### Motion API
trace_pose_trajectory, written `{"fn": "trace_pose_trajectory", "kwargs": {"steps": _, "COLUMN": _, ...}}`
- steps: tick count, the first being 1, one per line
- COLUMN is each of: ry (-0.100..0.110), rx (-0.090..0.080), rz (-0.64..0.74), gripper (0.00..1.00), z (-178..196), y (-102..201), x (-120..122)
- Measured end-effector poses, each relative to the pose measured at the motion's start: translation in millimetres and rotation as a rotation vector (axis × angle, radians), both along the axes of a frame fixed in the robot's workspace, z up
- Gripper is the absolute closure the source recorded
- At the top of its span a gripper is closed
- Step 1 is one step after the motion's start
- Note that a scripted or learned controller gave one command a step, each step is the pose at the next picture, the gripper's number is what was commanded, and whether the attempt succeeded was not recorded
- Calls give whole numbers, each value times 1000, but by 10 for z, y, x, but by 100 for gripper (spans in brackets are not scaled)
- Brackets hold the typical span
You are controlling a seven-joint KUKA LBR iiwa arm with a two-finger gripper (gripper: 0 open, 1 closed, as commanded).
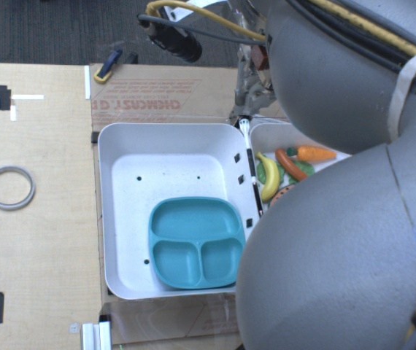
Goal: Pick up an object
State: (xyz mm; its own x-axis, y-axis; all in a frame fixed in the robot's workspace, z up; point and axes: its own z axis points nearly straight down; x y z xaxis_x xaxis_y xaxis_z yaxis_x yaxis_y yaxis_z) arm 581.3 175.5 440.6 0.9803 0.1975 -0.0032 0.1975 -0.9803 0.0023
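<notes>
Wooden bench carries two bins; banana lies long axis 12-to-6 in right bin, at 9 o'clock of arm; gripper state indeterminable.

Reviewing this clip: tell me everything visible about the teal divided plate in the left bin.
The teal divided plate looks like smooth matte plastic, a rounded rectangle with a raised rim. Ridges split it into three compartments: one wide one along the far side, two smaller ones on the near side. It lies flat, right side up, on the floor of the left white bin, toward the near right corner. The compartments hold nothing. The arm's grey body overlaps its right edge in the picture.
</notes>
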Motion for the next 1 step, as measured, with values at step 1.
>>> {"fn": "trace_pose_trajectory", "kwargs": {"steps": 1, "ry": 3, "rx": 0, "rz": 134, "gripper": 100, "z": -3, "y": -865, "x": 283}}
